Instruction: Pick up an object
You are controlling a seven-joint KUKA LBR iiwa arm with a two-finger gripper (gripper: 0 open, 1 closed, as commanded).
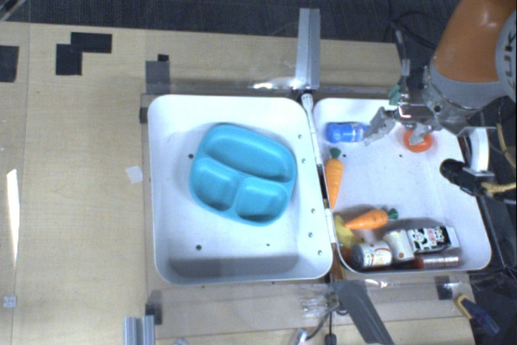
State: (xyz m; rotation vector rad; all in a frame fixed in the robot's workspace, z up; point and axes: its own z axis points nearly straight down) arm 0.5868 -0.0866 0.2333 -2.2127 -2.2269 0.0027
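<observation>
Jaws spread apart over the right bin (pixel 477 250). I see the orange ring (pixel 418 143) beneath them, blue bottle (pixel 344 132) left.

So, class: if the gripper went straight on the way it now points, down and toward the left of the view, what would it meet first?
Probably the blue bottle lying in the right bin. The gripper slants toward it, just to its right. Height is unclear from this view, so it might pass above the bottle and meet the divider between the bins.

Bright, even overhead light, glare washing out both white bins (pixel 161 198), soft shadows, slightly blurry overall.
</observation>
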